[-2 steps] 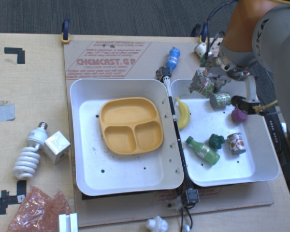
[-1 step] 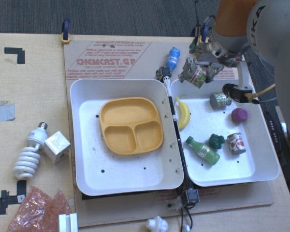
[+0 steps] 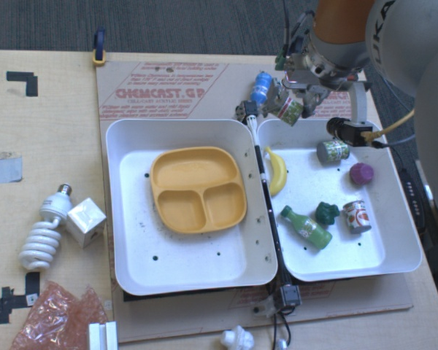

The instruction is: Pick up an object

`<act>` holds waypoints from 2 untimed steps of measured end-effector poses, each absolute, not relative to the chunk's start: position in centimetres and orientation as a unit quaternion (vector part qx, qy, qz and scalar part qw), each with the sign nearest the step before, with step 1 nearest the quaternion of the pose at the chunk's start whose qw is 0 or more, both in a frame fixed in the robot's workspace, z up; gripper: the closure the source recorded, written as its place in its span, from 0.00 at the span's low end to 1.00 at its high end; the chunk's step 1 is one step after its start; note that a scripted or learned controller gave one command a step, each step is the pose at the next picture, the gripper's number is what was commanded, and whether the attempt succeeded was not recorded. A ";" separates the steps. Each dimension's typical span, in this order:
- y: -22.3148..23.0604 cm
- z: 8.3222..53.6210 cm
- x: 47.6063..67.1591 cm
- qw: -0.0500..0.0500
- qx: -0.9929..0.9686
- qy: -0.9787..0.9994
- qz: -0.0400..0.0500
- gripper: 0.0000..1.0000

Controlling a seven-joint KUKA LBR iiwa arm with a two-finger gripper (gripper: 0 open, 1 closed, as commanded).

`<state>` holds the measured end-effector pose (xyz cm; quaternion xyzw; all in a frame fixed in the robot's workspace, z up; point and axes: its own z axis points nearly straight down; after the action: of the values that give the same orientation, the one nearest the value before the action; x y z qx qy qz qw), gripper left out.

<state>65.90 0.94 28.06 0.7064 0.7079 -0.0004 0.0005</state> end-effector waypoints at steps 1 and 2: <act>4.5 29.7 63.1 0.000 0.706 0.708 -0.001 1.00; 5.6 30.7 63.4 0.001 0.707 0.708 0.000 1.00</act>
<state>63.43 5.63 30.67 0.7065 0.7077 -0.0004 0.0005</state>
